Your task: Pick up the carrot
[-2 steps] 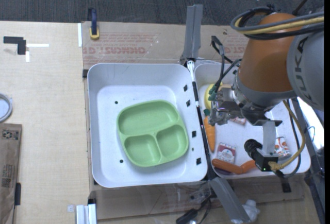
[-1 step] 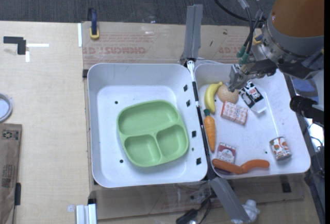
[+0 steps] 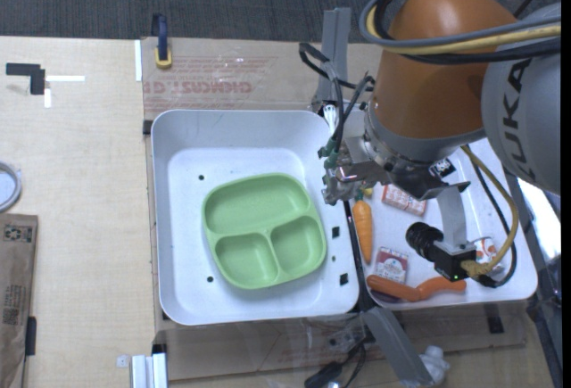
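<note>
Arm: the grey KUKA arm (image 3: 500, 83) comes in from three o'clock, its big orange band hanging over the right bin (image 3: 513, 284).
Pincer: there it is, the pincer (image 3: 343, 185), low over the divide between the two bins, at about nine o'clock of the wrist. Open or closed? Cannot tell, the metal parts and cables blur together from this angle.
Carrot: the carrot (image 3: 361, 228) lies in the right bin, hard against its left wall, running twelve to six, green top up by the pincer. It sits just below the pincer, at six o'clock of it; contact can't be judged.
Left bin: the left bin (image 3: 178, 199) carries a green divided plate (image 3: 265, 228), three compartments, tilted a little, sitting towards the bin's four o'clock.
Right bin extras: a small red-and-white packet (image 3: 390, 264) just at four o'clock of the carrot, another packet (image 3: 403, 197) up by the wrist, and an orange sausage-like piece (image 3: 415, 290) along the bin's near wall at six o'clock.
Surface: the pale wooden surface (image 3: 71, 163) spreads out to nine o'clock, with a clamp (image 3: 161, 40) at eleven o'clock of the left bin.
</note>
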Robot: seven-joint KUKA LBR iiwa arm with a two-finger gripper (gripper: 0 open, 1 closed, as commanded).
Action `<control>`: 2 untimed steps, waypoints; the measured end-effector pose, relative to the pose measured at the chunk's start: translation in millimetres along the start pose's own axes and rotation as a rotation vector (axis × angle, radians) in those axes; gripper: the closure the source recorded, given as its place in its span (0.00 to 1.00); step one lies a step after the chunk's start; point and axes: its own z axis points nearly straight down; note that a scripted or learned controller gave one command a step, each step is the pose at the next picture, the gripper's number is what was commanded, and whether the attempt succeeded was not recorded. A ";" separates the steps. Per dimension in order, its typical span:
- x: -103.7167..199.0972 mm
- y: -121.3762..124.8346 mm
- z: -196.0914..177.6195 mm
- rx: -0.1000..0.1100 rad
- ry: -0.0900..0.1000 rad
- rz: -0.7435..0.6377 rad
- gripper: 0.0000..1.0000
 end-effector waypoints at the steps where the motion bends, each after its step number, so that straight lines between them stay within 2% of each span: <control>1: -7.4 -1.7 161.4 0.001 0.001 -0.129 1.00; 2: -135.2 -21.3 127.4 -0.005 0.000 -0.540 1.00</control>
